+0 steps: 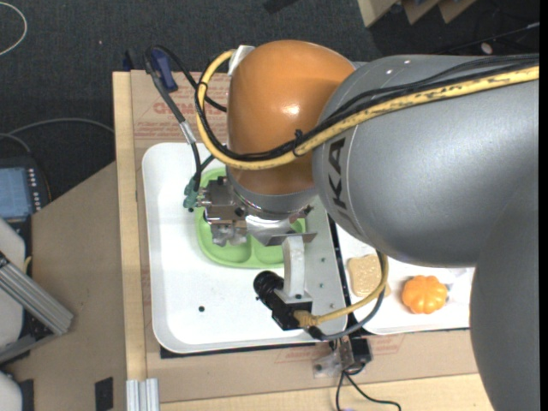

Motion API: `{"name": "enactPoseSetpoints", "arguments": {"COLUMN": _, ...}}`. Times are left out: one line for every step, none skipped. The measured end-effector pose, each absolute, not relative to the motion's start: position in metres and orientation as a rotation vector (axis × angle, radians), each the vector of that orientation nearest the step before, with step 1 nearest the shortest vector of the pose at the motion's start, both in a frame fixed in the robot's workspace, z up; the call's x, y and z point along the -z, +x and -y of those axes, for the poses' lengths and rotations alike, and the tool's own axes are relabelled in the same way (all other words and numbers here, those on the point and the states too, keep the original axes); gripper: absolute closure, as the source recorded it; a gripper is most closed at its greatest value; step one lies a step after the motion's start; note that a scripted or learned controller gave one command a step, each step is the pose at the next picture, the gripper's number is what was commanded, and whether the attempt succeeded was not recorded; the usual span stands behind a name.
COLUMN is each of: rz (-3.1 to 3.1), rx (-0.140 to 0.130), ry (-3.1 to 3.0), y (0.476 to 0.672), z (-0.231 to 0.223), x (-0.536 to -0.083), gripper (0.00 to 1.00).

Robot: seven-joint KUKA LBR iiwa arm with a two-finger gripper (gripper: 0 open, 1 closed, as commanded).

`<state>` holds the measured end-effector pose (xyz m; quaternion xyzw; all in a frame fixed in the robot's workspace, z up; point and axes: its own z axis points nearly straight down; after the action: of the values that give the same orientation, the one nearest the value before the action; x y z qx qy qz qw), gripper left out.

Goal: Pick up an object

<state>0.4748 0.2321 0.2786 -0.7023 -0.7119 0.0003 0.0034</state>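
Now the arm (411, 144) is hanging low over the left bin (171, 255).
Its gripper (224, 221) is sitting on a green dish (214, 242); its state cannot be told.

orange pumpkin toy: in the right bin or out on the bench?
In. The pumpkin sits on the right bin's white floor, beside a tan piece, apart from the arm.
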Motion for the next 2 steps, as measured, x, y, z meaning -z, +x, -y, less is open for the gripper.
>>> {"name": "enactPoseSetpoints", "arguments": {"rz": 2.228, "rx": 0.030, "ry": -2.224, "y": 0.493, "z": -0.224, "x": -0.545, "gripper": 1.00}}
{"name": "enactPoseSetpoints", "arguments": {"rz": 2.216, "rx": -0.026, "ry": -2.218, "y": 0.477, "z": -0.221, "x": -0.391, "gripper": 1.00}}
